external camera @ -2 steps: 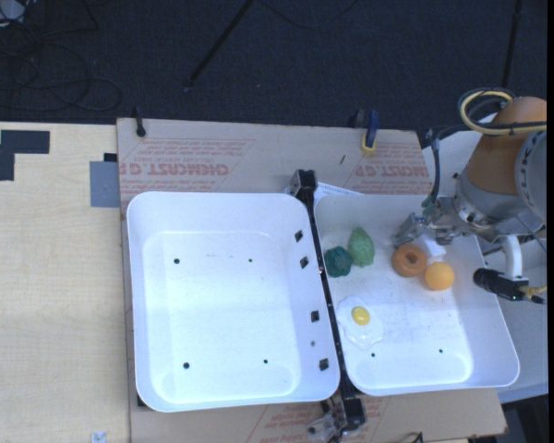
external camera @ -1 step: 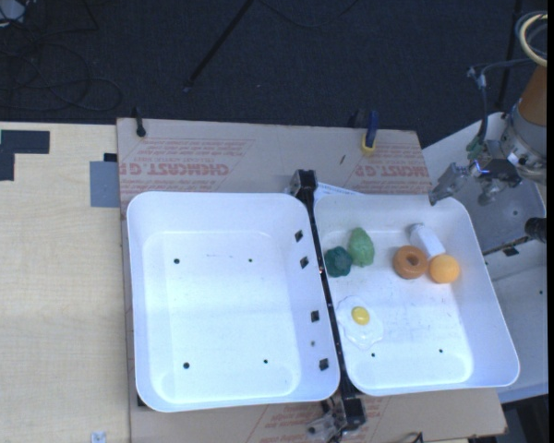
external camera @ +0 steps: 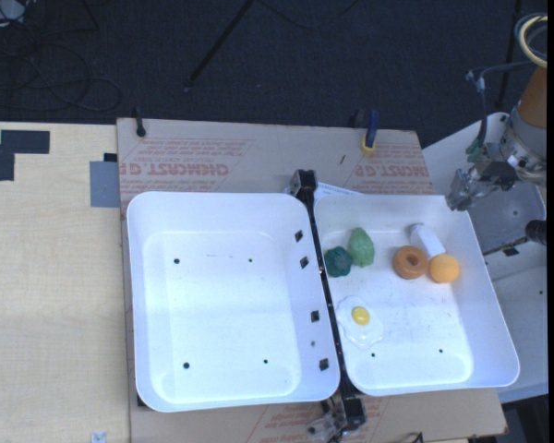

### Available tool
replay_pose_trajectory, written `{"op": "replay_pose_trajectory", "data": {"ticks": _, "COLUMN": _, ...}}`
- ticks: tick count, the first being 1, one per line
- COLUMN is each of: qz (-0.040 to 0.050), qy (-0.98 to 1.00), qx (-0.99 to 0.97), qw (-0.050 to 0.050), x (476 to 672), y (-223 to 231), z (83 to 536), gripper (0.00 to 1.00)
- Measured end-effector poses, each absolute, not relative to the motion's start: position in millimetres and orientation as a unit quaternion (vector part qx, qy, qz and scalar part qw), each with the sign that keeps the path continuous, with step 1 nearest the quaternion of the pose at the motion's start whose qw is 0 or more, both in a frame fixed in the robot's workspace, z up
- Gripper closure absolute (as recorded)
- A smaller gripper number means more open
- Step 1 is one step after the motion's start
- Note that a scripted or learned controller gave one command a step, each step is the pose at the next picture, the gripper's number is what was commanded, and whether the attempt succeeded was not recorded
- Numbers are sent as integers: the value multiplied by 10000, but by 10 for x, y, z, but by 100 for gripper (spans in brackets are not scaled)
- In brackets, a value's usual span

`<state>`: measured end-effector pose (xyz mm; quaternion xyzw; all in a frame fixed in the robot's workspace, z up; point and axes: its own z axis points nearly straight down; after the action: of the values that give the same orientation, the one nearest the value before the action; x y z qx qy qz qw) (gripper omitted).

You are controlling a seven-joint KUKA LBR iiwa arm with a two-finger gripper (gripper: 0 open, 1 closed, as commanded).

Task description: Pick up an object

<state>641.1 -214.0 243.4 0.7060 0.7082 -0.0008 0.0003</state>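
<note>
The right bin [external camera: 480, 340] holds several small items. A light green lump [external camera: 361, 245] and a dark teal one [external camera: 338, 262] lie near its left wall. A brown doughnut [external camera: 410, 262] sits beside an orange ball [external camera: 444, 268], with a white cylinder [external camera: 429, 241] just behind them. A fried egg toy [external camera: 360, 319] lies nearer the front. My gripper [external camera: 463, 193] hangs at the far right, above and outside the right bin's back right corner, well apart from every item.
The left bin [external camera: 166, 247] sits beside the right one, with a black divider [external camera: 319, 284] between them. Both rest on a cardboard sheet [external camera: 258, 160]. A blue and yellow clamp [external camera: 370, 132] stands at the cardboard's back edge. A wooden table [external camera: 46, 293] lies left.
</note>
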Motion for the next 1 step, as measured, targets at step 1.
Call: {"op": "replay_pose_trajectory", "data": {"ticks": 1, "qz": 12, "qy": 7060, "qx": 7082, "qw": 29, "x": 6068, "y": -2150, "z": 3412, "gripper": 100}}
